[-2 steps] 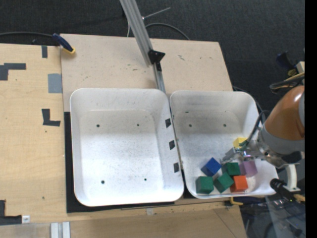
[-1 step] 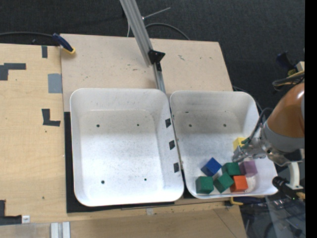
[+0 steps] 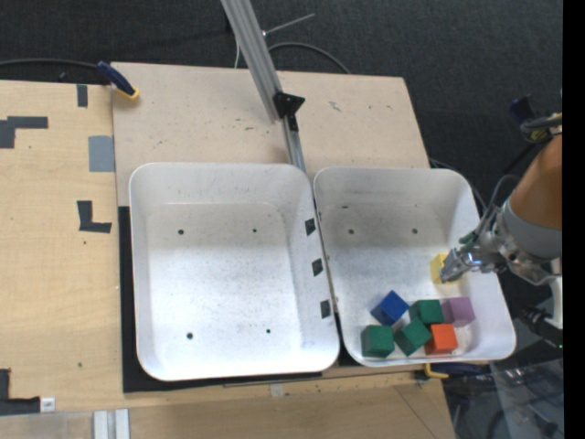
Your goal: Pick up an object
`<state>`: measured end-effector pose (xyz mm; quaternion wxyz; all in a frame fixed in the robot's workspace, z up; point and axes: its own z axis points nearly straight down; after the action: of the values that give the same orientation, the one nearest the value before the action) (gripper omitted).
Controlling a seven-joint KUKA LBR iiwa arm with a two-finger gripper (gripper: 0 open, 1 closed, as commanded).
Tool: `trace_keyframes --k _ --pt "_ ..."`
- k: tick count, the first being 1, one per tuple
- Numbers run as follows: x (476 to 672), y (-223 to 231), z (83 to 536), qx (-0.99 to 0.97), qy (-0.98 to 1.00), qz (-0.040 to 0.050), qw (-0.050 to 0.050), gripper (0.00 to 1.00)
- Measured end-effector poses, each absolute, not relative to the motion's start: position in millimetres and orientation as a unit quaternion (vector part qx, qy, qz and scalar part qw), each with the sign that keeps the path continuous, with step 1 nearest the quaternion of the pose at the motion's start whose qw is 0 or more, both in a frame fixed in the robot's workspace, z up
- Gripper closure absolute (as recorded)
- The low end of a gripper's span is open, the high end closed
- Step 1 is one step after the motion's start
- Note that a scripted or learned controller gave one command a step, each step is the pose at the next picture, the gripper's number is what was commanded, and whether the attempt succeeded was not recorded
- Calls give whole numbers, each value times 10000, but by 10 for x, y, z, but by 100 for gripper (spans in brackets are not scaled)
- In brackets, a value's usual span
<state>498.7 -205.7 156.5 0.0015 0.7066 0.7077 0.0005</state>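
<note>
1. The arm's metal two-finger hand [image 3: 454, 265] sits low at the right white plastic bin's [image 3: 384, 190] far-right wall, at a small yellow block [image 3: 440, 265].
2. Whether it grips, I cannot tell.
3. Judged step: grasping; next, close firmly and lift straight.

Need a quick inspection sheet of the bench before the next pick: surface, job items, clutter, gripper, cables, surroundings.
Surface: wooden bench bearing left bin and right bin side by side.
Job's things: all in right bin's near corner: blue block, three green blocks, orange block, purple block, yellow block.
Clutter: nothing seen in the left bin.
Gripper: gripper at right bin's right wall, beside the yellow block; grasp unclear.
Cables: black cable on far bench edge.
Surroundings: slanted metal rail; dark floor.
</note>
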Motion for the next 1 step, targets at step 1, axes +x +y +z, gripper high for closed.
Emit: trace_keyframes --k 1 --pt "4972 -2082 1992 7067 7076 5 17 100"
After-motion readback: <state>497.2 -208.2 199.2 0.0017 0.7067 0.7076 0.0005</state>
